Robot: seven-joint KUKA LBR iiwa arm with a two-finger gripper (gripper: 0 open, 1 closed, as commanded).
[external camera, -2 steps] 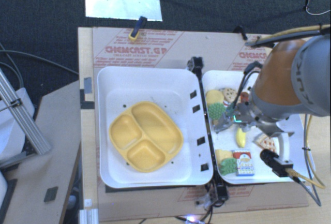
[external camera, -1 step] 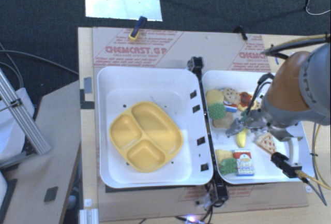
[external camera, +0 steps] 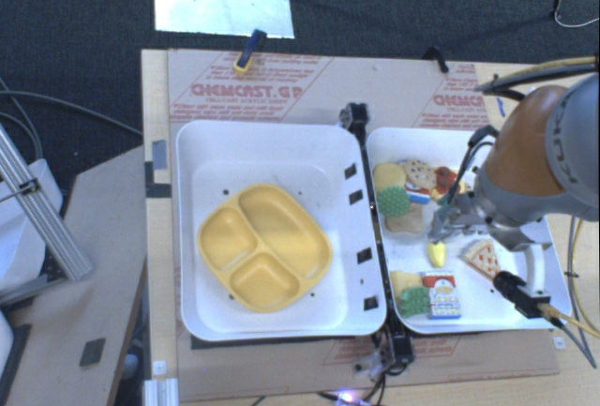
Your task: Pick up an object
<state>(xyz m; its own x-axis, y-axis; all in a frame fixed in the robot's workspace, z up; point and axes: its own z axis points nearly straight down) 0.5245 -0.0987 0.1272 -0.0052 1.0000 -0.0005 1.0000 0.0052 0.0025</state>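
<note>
From the camera view above the bench, we see two white bins side by side. The left bin [external camera: 202, 156] carries a yellow divided tray [external camera: 264, 247]. The right bin [external camera: 487, 315] holds a scatter of small toy foods, and our arm [external camera: 534, 160] reaches in over it from the right.

The gripper [external camera: 444, 228] hangs low over the middle of the right bin. Just beneath its tip lies a small yellow piece [external camera: 437, 253], which we take for the likeliest target. Near it sit a pizza slice [external camera: 482, 257] to the right, a green item [external camera: 393, 201] and a cookie [external camera: 418, 173] farther up, and a small carton [external camera: 442, 295] towards the near rim.

We judge the yellow piece to be light, stiff moulded plastic with a smooth, rather slippery skin. It is narrow, so a pinch across its short width at the middle should hold best; a grip near an end may squirt it out.

As for the tool, its dark tip blurs against the clutter, and we cannot tell how it is set or whether it touches the yellow piece. We see nothing lifted clear of the bin floor.
</note>
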